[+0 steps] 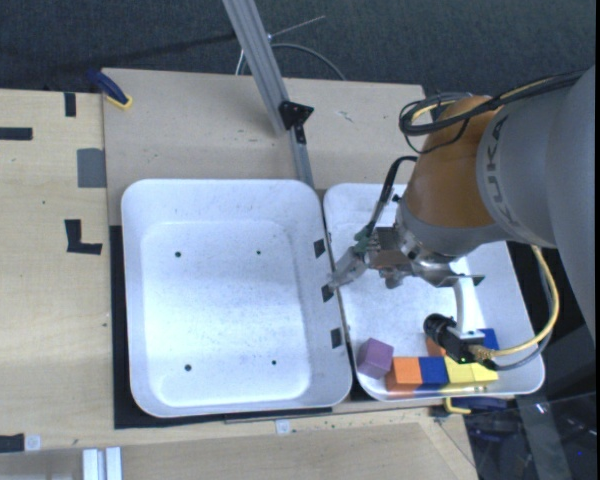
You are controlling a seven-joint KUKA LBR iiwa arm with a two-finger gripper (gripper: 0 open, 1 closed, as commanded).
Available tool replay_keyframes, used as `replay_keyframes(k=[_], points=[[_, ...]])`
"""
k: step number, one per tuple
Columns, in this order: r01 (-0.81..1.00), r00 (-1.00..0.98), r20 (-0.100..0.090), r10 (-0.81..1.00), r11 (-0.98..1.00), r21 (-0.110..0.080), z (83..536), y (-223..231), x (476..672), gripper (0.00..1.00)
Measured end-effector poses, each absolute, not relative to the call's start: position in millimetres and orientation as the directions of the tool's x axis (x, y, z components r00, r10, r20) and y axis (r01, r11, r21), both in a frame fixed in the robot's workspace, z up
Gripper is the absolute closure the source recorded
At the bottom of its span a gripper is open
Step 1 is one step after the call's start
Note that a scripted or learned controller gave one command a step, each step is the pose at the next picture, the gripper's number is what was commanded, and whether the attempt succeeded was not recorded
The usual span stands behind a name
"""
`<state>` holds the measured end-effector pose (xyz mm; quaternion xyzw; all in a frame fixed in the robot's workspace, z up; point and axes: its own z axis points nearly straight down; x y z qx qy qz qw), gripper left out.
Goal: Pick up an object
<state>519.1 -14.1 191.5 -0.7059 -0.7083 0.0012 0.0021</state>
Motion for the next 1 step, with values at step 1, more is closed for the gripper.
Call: replay_keyframes(k=[1], points=[[1.0,0.002,-0.003,1.0,-0.002,0.003,191.9,-71.8,588.7,0.0]])
